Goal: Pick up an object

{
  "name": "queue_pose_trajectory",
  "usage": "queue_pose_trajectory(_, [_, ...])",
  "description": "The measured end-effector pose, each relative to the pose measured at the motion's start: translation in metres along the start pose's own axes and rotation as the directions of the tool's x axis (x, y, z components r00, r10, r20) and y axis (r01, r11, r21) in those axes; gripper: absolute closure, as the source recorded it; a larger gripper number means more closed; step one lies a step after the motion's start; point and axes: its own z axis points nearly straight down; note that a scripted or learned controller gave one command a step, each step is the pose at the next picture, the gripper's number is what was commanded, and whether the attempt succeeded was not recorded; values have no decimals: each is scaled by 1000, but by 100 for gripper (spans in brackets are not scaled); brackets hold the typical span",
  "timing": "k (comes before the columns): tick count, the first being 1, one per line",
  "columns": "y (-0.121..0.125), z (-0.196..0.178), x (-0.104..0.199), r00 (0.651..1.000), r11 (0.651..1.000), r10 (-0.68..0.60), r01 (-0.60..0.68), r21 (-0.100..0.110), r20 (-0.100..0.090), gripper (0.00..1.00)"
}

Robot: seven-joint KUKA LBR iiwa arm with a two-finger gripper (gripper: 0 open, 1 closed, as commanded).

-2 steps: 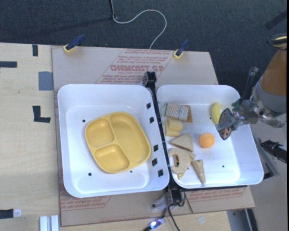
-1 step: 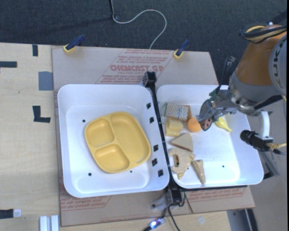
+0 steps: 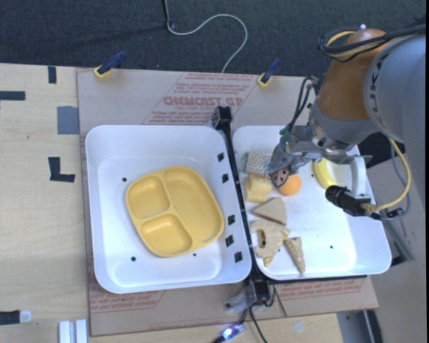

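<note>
Two white bins sit side by side on a sheet of brown cardboard point(image 3: 193, 98) on the bench. The left bin point(image 3: 104, 191) holds a yellow plate point(image 3: 174, 211) with three sections, lying flat near the middle. The right bin point(image 3: 357, 249) holds the food toys. The grey arm point(image 3: 375, 70) with its orange band comes in from three o'clock and bends down over the top part of the right bin. Its gripper point(image 3: 281, 171) hangs low at about ten o'clock in that bin. I cannot tell how far open the gripper is, or if it has hold of anything, because the dark parts hide it. A small orange ball point(image 3: 291, 185) lies just beside the gripper, at its four o'clock side, and it looks to be touching the tip. A grey speckled block point(image 3: 256, 163) sits at the gripper's nine o'clock, close to the wall between the bins. A pale yellow block point(image 3: 257, 189) lies just below the speckled one. A tan bread wedge point(image 3: 272, 211) lies at six o'clock from the gripper. More tan pieces point(image 3: 268, 239) and a thin cone shape point(image 3: 295, 254) lie near the bottom edge of the bin. A yellow banana shape point(image 3: 323, 172) shows at three o'clock from the orange ball, partly under the arm. A white cable point(image 3: 207, 23) curls on the dark floor at twelve o'clock.
</note>
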Motion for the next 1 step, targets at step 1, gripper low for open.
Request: queue_pose_trajectory(1, [17, -9, 51, 1000, 1000, 1, -1, -2, 0, 100])
